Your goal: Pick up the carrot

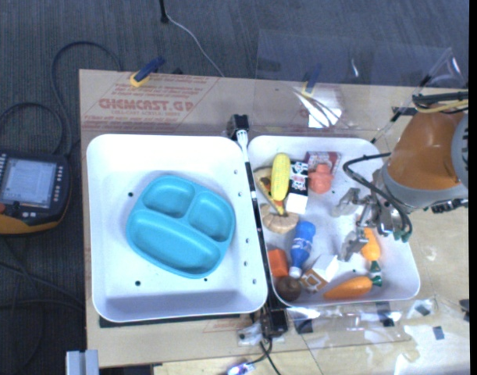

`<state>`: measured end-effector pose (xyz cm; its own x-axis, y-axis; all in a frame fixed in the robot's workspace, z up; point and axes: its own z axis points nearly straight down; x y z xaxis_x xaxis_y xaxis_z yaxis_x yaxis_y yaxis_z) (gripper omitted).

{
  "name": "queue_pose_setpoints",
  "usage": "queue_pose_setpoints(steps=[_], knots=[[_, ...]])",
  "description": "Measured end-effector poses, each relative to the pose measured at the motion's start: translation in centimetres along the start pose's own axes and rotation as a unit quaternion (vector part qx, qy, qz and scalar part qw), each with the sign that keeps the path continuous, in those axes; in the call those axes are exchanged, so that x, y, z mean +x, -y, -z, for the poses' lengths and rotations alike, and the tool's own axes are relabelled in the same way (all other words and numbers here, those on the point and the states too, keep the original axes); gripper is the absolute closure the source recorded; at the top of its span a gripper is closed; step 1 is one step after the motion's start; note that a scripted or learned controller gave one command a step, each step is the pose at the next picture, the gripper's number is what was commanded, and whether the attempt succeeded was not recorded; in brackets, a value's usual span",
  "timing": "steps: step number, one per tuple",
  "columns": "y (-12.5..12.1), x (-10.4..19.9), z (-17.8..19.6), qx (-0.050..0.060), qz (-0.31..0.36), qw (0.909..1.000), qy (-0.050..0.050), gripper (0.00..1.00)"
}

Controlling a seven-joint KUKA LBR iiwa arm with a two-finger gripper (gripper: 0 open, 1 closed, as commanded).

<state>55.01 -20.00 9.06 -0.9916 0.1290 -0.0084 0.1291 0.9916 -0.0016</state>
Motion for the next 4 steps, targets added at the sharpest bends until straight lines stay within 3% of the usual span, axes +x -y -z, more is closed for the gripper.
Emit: queue_pose_setpoints(steps=[1,2,3,4], knots=[[2.5,4.1,0.2,0.0,-0.046,0.9989,0.009,0.0],[2.5,3.9,1.4,0.001,-0.045,0.9989,0.011,1.0],[2.8,5.1,0.4,0.001,0.091,0.9958,0.011,1.0],[2.8,4.6,0.6,0.003,0.091,0.9956,0.02,0.0]])
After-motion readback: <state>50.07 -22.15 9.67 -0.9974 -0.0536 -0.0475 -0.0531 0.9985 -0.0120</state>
